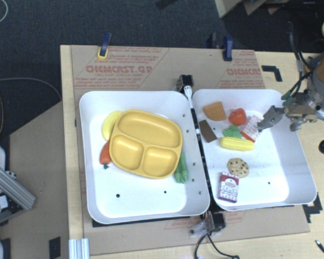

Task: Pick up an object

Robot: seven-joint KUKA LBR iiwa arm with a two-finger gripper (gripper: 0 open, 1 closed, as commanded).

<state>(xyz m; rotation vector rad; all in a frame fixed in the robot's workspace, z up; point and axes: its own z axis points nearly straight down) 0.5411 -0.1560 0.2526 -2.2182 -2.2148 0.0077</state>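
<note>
Even bright overhead light, faint shadows, slight softness, mild glare on bins (92, 144).

A yellow plastic three-compartment tray (144, 143) lies over a yellow banana-shaped toy (109, 124), a red-orange pepper-like toy (105, 154) and a green leafy toy (181, 169), each showing just an edge. The grey arm (319, 90) is cut off at the right edge. Its gripper (267, 120) is blurred above the right white bin (297, 171). Print on the small red-and-white packet (229, 188) is too small to read.

"CHEMCAST GP" on brown board (124, 63)
</note>
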